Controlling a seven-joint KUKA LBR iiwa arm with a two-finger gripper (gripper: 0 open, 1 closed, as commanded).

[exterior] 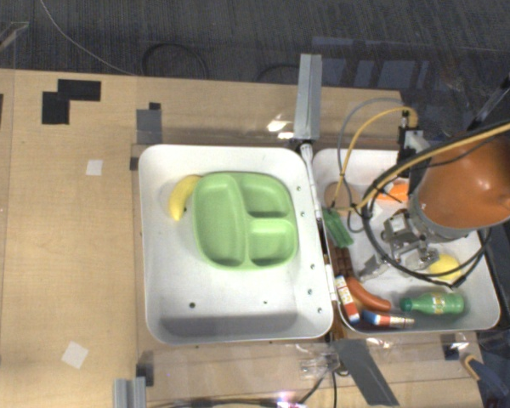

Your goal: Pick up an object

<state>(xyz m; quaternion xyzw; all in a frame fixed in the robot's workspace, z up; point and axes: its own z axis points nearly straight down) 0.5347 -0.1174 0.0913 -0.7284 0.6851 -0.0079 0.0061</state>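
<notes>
You have two shallow white bins side by side on a wooden bench (59, 253): the left bin (221, 313) at centre, the right bin (490, 300) at three o'clock. A grey metal post (308, 100) stands at twelve o'clock between them. Black patches (68, 100) sit at ten o'clock, and a white paper square (75, 354) at eight. Dark carpet (195, 15) runs along the top.

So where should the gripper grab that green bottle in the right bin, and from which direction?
Probably the green bottle is best gripped around its mid-body, coming straight down from above. It lies flat on its side along the right bin's near edge, so the fingers should close across its narrow width rather than along its length.
</notes>
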